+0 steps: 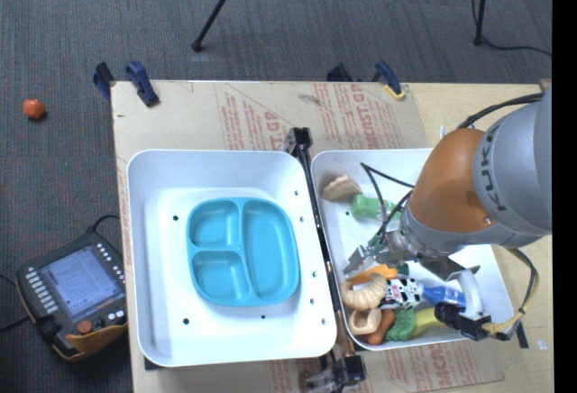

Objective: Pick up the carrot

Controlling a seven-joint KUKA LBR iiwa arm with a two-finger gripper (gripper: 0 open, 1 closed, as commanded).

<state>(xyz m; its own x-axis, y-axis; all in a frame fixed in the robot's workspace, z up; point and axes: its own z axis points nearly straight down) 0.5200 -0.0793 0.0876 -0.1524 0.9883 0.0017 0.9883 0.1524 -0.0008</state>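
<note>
Claw (pixel 371 258), finger state indiscernible, above carrot (pixel 371 274) crowded by neighbouring toys in right bin (pixel 329 229): risk of wrong-item grab.

Toys (pixel 383 297) crowd the right bin's (pixel 469 339) near end; its far end lies mostly open beyond the arm (pixel 478 184).

Bench (pixel 261 116): plywood-like top, two white bins (pixel 153 202) (pixel 487 337) side by side.
</note>
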